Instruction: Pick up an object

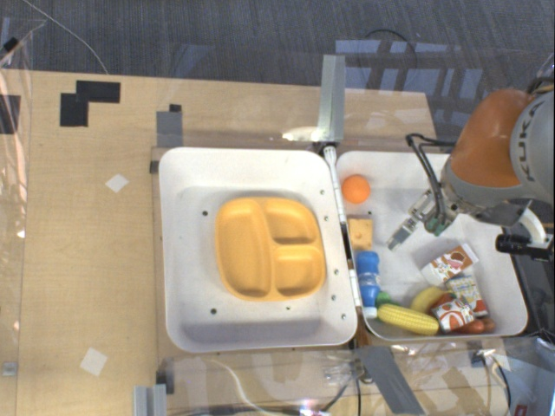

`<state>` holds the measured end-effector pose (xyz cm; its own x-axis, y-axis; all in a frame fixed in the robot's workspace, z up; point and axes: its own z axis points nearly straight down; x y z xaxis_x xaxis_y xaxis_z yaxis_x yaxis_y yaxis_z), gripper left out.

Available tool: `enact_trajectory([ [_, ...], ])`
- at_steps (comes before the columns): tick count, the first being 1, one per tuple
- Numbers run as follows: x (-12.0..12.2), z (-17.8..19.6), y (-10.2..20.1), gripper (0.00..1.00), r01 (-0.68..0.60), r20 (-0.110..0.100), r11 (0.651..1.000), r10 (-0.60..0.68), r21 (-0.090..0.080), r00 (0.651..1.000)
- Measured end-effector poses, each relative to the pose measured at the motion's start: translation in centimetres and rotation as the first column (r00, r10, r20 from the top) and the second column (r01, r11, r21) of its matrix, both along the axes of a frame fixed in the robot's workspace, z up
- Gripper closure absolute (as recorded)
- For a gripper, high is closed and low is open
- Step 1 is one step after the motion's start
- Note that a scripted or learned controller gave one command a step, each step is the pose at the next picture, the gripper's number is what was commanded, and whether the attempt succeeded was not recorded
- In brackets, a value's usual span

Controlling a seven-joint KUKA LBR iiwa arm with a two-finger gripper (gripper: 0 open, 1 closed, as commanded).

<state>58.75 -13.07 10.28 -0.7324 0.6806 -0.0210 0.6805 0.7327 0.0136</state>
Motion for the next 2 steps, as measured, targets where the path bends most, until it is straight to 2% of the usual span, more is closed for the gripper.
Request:
enact_trajectory([
  [1, 7.1, 0.3, -1.4, 0.00, 0.133, -0.014, 0.991, -0.133, 0.004, 0.991],
  [2, 4.3, -1.5, 1.5, 0.00, 0.394, -0.016, 0.919, -0.394, 0.007, 0.919],
])
